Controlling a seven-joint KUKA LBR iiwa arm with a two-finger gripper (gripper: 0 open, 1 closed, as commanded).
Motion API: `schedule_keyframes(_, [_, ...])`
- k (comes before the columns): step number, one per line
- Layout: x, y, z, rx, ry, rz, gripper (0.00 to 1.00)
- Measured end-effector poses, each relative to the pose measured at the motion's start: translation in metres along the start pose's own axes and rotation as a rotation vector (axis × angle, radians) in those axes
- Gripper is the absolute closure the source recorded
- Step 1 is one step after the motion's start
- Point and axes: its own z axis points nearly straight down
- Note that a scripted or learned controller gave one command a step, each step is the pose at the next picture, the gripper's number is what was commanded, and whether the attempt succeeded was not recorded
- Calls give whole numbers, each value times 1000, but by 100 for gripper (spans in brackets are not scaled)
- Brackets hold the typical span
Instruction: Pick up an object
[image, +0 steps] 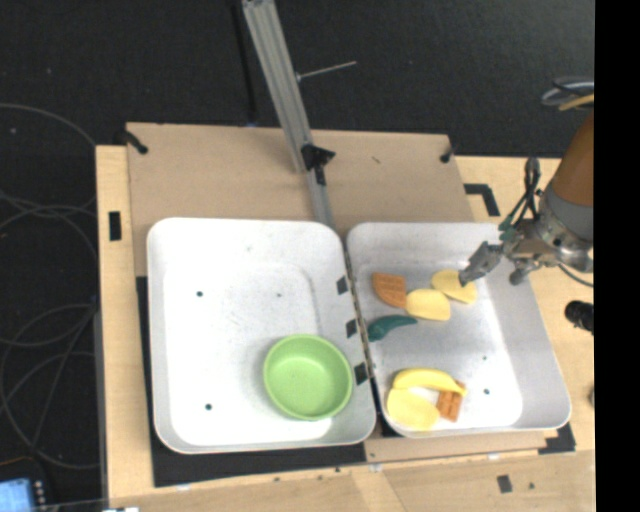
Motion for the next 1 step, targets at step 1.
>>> schedule_keyframes(1, [3,8,57,-1,-1,-2,0])
